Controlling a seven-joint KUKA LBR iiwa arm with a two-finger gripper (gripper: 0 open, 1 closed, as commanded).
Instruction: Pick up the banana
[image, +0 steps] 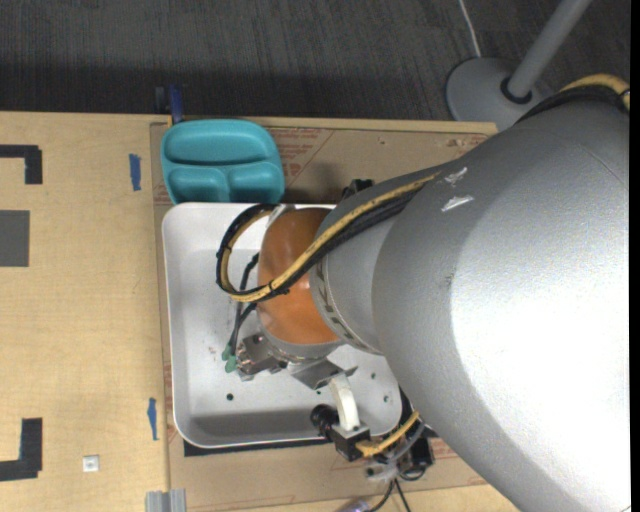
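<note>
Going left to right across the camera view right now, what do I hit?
Black tape marks on the bench → blue tape strip → teal tray and white bin → arm's orange band → grey arm body.

White bin (190, 330) sits on a tan cardboard-covered bench (80, 300); all places are given from the bin. Teal plastic tray (222, 160), with moulded compartments, lies just beyond its far rim, touching or nearly so. Blue tape marks (136, 172) lie on the bench left of its far corner, and another (152, 417) left of its near corner. Black square outlines (28, 165) further left. Grey round stand base (485, 88) lies beyond, to the right, on dark floor.
</note>
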